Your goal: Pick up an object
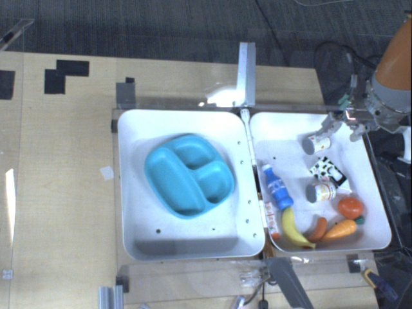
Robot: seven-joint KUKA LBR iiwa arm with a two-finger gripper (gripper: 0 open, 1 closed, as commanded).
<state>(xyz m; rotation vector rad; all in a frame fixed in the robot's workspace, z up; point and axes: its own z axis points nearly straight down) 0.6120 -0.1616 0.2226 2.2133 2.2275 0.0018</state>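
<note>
My gripper [333, 138] hangs over the back of the right bin [380, 237]. It is open, its two fingers [315, 141] spread apart with nothing between them. Below it in the same bin lie a black-and-white patterned item [327, 171], a small grey-capped jar [320, 192], a red tomato [351, 206], a carrot [340, 230], a small orange-red piece [318, 226], a banana [293, 229] and a blue bottle [275, 187]. The patterned item is the closest to the fingertips, just in front of them.
The left bin [135, 237] holds a blue divided plate [188, 174]. A metal post [246, 76] rises behind the rims where the two bins meet. The grey arm with its orange band [396, 63] comes in from the upper right.
</note>
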